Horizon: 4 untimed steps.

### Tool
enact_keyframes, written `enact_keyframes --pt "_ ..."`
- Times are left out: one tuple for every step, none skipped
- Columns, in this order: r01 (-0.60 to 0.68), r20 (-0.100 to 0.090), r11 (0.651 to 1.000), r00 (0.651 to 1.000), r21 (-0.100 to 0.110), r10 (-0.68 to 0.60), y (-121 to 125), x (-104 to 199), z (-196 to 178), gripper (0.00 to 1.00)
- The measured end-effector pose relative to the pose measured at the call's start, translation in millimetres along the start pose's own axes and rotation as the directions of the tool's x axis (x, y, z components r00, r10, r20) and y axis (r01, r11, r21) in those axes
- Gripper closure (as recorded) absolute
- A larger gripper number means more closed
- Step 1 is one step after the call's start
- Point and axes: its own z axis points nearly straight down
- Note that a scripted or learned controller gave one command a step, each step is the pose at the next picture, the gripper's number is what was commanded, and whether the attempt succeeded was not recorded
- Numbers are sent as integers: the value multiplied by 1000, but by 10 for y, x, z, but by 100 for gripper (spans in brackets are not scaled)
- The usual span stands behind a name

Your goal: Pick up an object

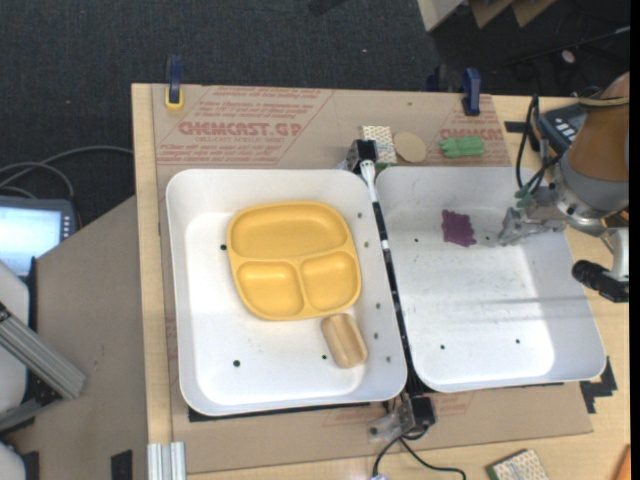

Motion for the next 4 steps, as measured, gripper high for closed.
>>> enact_keyframes --pt "-3 5 1000 1000 -3 3 120 -31 -339 100" --pt "-3 4 1000 1000 2 3 109 -26 -316 0" --pt "0 0 1000 1000 6 0 270 313 141 0" --pt "6 0 1000 1000 -2 -6 599 1354 117 0"
